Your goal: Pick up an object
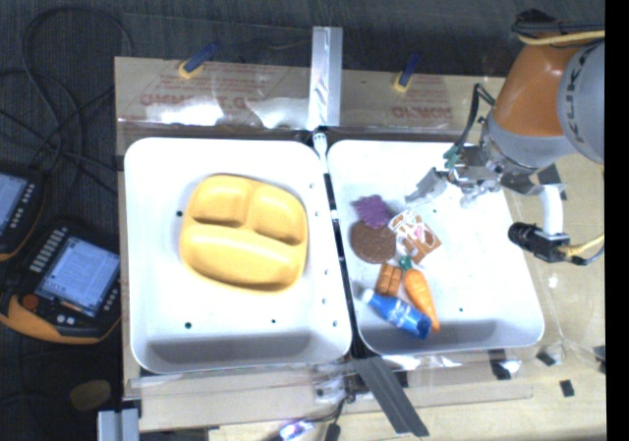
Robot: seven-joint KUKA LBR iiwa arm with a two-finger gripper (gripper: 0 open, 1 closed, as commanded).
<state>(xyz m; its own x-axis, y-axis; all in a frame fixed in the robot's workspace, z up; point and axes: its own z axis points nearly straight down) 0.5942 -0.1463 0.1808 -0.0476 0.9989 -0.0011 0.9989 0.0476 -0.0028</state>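
Arm: grey with an orange band, reaching in over the right bin (511, 233) from its far right corner.
Pincer (454, 179): hovers above the far half of the right bin; whether it is open or closed cannot be told, and nothing is seen in its grip.
Right bin, near left part: purple piece (371, 208), brown disc (372, 243), patterned card (415, 236), carrot (421, 296), blue bottle (399, 313), lying close together.
Left bin (147, 233): yellow tray (244, 231) at its centre.
Bench, left edge: handheld controller (61, 282).

Bins (147, 233) smooth white plastic; tray (244, 231) glossy yellow.
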